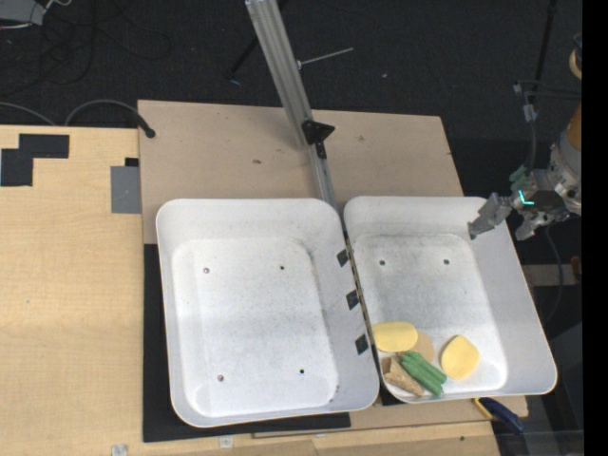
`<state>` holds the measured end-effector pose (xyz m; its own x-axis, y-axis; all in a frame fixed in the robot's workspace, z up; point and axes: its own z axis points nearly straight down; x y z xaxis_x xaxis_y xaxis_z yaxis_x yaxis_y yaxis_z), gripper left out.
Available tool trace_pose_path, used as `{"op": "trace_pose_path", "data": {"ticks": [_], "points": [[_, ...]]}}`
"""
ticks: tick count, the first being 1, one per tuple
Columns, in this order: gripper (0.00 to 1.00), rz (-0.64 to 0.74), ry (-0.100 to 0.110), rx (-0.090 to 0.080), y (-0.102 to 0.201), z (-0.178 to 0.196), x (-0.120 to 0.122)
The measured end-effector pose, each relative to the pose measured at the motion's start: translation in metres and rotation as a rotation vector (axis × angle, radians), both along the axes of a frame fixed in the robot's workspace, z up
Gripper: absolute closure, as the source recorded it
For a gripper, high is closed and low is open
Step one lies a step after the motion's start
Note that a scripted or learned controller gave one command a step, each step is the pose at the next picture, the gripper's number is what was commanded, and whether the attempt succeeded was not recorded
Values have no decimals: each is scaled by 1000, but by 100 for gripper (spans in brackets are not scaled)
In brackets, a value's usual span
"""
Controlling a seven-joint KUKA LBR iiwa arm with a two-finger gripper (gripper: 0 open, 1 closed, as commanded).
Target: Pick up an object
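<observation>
The right bin holds a small pile at its near edge: a yellow oval piece, a yellow rounded piece, a green stick-shaped object and a tan crumbly piece. My gripper hangs at the far right corner of this bin, above its rim and well away from the pile. Nothing shows between its fingers.
The left bin lies beside the right one, joined by black clips along the shared rim. A slanted aluminium rail rises behind the bins. A wooden bench top lies to the left.
</observation>
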<state>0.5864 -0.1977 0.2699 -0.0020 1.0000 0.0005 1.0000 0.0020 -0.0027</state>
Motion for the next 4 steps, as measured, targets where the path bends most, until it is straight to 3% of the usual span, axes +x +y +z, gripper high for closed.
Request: {"op": "trace_pose_path", "data": {"ticks": [3,4], "points": [[0,-5,0,1,-8,-164,-5],[100,-9,1,0,-10,-154,-5]]}}
